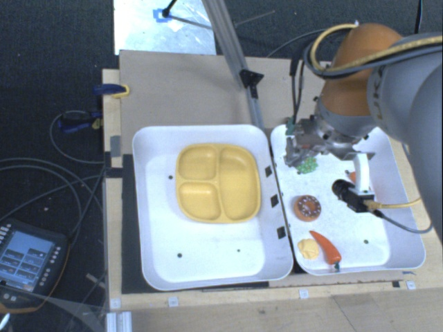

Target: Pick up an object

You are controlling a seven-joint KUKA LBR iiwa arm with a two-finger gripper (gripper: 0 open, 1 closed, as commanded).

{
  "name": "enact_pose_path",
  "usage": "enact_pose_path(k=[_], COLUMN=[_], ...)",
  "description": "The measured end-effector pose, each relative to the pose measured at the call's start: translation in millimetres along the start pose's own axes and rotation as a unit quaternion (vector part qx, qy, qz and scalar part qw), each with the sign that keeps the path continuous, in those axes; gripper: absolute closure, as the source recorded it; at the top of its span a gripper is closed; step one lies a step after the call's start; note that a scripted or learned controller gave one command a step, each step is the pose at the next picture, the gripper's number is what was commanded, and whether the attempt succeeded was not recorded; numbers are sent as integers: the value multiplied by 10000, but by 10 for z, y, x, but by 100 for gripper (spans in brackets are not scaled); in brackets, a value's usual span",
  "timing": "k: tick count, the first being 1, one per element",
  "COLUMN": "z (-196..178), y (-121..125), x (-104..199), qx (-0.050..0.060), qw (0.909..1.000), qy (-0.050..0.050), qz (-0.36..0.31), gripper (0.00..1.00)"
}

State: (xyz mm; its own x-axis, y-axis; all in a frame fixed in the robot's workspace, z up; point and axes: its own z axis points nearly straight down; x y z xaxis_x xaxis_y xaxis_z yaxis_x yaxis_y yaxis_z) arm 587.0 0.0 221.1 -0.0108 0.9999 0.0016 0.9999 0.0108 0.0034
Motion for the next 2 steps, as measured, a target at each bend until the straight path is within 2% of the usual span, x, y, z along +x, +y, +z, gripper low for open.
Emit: enact_pose_path(k=[1,2], z=[53,-133], y=[359,615], x=[374,824], qx=[-5,-13], qw=[10000,10000], qy=[-2,4], qz=[4,3], gripper=[100,100])
